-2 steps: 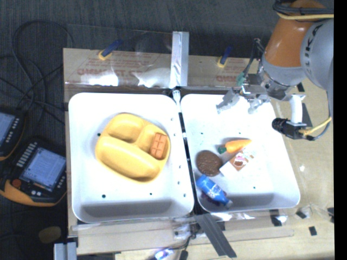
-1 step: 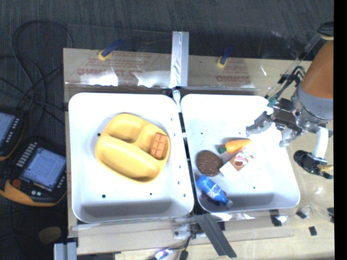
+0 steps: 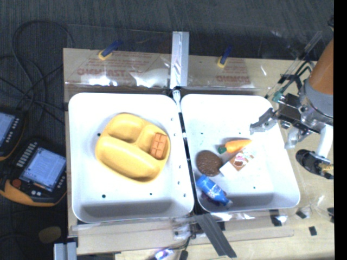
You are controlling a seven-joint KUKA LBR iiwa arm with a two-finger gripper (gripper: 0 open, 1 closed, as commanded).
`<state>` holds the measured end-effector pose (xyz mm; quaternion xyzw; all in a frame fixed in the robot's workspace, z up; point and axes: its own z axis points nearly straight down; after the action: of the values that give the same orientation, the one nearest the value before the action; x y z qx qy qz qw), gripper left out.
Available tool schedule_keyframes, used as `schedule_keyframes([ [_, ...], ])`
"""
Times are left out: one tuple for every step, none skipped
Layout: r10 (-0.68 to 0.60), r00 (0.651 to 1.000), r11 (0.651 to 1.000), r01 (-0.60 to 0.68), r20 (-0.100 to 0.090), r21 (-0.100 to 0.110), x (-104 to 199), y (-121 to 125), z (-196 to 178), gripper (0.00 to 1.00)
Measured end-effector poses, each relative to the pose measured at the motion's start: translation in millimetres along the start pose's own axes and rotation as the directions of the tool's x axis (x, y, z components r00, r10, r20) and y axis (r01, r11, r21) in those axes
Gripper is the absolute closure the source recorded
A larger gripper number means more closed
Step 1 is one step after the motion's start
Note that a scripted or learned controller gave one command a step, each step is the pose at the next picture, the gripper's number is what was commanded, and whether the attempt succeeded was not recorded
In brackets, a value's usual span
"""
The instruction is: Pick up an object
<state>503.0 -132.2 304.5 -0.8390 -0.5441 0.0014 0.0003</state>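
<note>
The claw [image 3: 275, 119] hung over the right bin [image 3: 271, 191] near its far right corner, fingers spread wide and holding nothing, so the pick was not yet made. The carrot [image 3: 238, 144], brown disc [image 3: 208, 162], small carton [image 3: 242, 160] and blue bottle [image 3: 213, 191] all lay in that bin. The arm's upper part was cut off at the right edge.

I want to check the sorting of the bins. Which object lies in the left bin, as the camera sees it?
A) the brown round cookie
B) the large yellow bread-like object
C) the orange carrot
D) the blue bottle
B: the large yellow bread-like object lies in the left bin, while the blue bottle, the orange carrot and the brown round cookie lie in the right bin.
</note>
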Motion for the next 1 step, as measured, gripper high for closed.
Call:
schedule_keyframes([
  [0.015, 1.000, 1.000, -0.015, -0.001, 0.003, 0.8, 6.9, 164.7, 0.00],
])
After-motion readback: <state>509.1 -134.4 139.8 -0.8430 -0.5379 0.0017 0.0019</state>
